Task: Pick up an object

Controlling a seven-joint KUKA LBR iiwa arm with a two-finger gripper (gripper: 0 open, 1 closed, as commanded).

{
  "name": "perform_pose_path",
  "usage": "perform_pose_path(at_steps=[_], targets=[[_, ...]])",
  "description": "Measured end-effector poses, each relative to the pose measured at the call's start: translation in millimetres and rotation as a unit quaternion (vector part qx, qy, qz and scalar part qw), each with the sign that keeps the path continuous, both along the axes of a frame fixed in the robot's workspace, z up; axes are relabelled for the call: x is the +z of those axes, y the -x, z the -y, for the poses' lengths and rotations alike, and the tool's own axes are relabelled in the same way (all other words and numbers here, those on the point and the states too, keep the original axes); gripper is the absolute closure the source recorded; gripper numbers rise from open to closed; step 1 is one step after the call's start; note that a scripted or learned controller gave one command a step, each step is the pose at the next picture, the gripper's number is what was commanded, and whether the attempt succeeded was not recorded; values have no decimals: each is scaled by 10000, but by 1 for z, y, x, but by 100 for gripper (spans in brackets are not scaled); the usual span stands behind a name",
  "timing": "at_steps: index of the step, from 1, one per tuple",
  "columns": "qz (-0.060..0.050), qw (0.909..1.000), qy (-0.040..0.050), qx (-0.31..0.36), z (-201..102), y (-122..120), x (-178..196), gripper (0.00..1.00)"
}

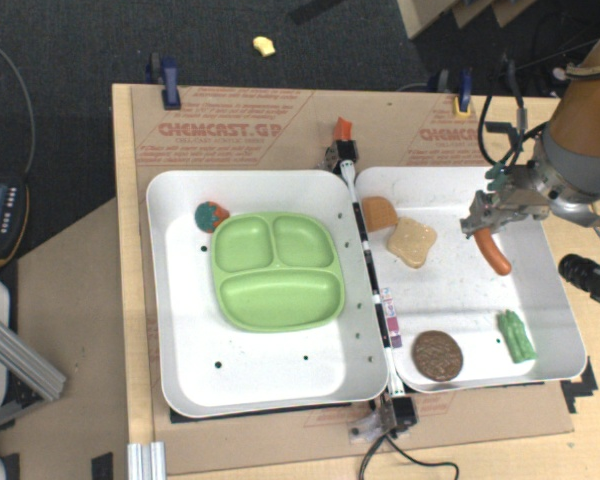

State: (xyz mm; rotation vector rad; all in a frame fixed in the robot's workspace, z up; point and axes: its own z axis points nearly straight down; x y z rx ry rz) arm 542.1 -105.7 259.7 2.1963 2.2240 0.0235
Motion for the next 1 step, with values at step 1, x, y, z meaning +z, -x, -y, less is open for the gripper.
perform_pose_path(at_steps=[1], targets=[[-111, 9999, -11, -25, -72, -20, -32, 100]])
